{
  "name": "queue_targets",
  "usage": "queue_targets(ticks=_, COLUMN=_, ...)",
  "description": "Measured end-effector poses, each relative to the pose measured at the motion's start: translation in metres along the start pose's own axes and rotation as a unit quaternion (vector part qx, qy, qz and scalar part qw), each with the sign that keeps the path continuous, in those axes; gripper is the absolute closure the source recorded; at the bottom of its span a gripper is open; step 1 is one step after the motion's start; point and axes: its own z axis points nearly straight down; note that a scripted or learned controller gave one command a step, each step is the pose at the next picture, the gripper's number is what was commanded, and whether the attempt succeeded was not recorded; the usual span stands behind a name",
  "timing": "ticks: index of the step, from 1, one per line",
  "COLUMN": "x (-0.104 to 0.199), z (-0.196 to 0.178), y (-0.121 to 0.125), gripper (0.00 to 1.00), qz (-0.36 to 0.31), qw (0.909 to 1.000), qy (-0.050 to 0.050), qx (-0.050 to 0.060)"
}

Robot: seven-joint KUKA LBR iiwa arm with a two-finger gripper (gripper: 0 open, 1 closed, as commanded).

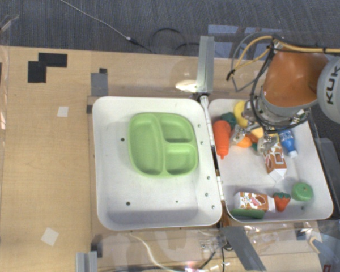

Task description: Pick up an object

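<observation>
We are seeing the claw (264, 142) hanging low in the far part of the right bin (323, 208), under the orange band (289, 78) of the arm (334, 92). We cannot tell how the claw is standing, because the wrist is covering it from above.

Just beside the claw, on its right, a small carton (275, 159) is lying, and a blue and white tube (288, 142) is lying next to that. On the left, an orange carrot (221, 137) is resting near the bin wall, with a yellow piece (240, 111) farther back.

In the near part, a juice box (253, 202), a small strawberry (281, 200) and a green round piece (302, 192) are sitting in a row.

In the left bin (113, 208), a green tray (162, 144) with compartments is lying flat.
</observation>
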Motion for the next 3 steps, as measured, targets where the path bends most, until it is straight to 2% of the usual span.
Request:
queue_targets(ticks=1, x=0.081, z=0.000, y=0.071, gripper=0.00, qz=0.066, qw=0.9978, qy=-0.008, qx=0.000)
queue_targets(ticks=2, x=0.034, z=0.000, y=0.015, gripper=0.00, qz=0.179, qw=0.9838, qy=-0.010, qx=-0.001)
queue_targets(ticks=3, x=-0.003, z=0.000, y=-0.022, gripper=0.00, qz=0.268, qw=0.9635, qy=0.005, qx=-0.009)
